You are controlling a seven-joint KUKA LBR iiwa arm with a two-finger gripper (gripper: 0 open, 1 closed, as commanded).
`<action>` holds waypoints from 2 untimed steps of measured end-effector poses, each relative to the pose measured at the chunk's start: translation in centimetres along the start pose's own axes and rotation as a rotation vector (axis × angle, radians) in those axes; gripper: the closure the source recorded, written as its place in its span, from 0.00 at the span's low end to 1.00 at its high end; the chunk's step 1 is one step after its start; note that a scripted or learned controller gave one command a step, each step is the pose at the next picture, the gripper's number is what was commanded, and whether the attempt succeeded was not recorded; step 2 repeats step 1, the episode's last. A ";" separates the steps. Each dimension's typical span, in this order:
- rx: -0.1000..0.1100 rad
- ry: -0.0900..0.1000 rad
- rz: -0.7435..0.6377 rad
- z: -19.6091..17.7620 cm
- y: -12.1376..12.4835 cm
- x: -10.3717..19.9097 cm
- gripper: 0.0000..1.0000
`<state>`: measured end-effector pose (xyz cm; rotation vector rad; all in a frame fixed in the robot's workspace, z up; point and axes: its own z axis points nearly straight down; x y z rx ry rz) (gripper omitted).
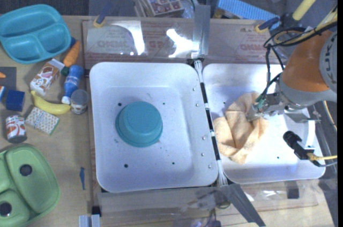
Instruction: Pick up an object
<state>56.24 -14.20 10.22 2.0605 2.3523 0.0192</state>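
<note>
Cloth crowds right bin's left wall; end effector pinches its top.

1. The left bin holds an upturned bowl near its middle.
2. The right bin touches the left bin's right side.
3. A cloth lies in the right bin, against the wall nearest the left bin.
4. The gripper sits at the cloth's right upper edge, seemingly touching it.
5. A banana lies left of the left bin, on the bench.
</note>
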 end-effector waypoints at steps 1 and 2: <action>0.016 0.003 -0.130 -9.0 5.3 5.4 1.00; 0.016 0.003 -0.130 -9.0 5.3 5.4 1.00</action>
